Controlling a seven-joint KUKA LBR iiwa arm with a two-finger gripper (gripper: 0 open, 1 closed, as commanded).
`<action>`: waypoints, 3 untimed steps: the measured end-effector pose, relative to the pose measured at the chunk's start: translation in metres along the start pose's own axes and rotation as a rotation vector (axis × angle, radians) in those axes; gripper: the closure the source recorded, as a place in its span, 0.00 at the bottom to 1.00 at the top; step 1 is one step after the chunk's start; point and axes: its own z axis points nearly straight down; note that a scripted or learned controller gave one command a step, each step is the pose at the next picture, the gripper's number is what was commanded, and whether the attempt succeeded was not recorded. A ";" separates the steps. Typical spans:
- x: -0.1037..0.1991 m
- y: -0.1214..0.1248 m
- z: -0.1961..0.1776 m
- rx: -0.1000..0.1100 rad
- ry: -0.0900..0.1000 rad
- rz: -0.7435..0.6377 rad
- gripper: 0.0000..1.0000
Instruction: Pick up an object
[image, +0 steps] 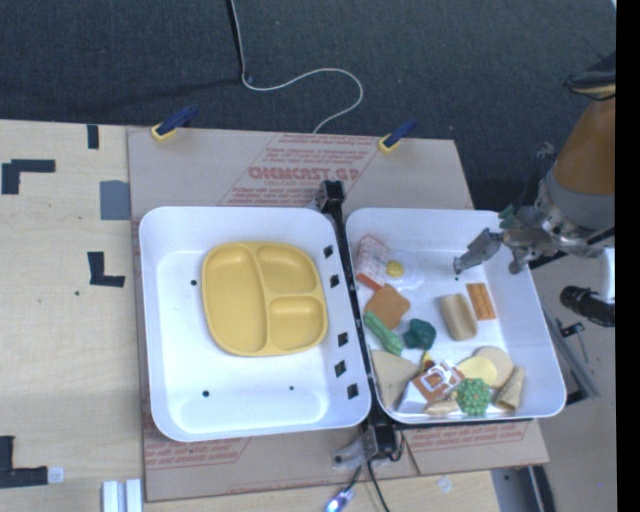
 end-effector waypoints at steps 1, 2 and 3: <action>0.040 -0.045 0.102 0.010 0.004 0.001 0.00; 0.069 -0.061 0.118 -0.012 -0.008 0.000 0.00; 0.076 -0.080 0.116 -0.017 -0.008 0.001 0.00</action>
